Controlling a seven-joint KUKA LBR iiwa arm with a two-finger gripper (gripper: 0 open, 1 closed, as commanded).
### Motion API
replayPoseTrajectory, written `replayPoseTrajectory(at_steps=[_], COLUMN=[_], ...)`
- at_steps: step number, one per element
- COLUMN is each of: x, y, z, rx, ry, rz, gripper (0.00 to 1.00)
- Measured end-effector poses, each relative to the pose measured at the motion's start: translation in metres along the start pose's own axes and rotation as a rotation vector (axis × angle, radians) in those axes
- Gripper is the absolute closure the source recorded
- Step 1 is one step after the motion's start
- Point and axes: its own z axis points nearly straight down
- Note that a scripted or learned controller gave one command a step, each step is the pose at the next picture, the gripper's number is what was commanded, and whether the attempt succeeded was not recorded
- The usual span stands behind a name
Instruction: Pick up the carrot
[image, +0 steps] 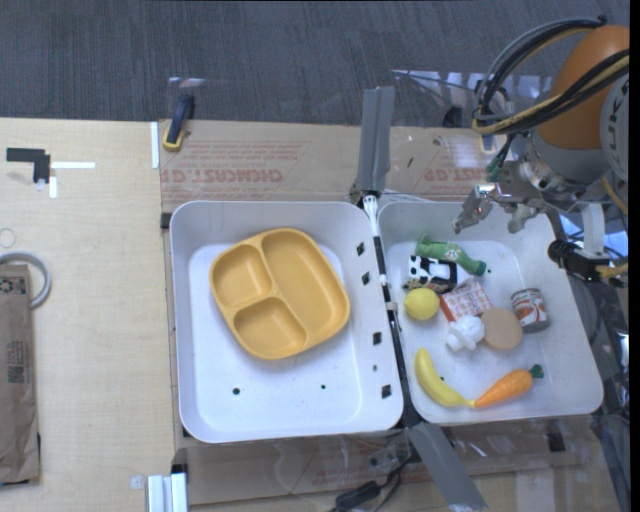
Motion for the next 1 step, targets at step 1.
replayPoseTrajectory(at_steps=[1], x=[-0.0669], y=[-0.045], z=[-0.0774], rx=[-0.002], ry=[-0.002], rz=[-0.029], gripper=[0.0])
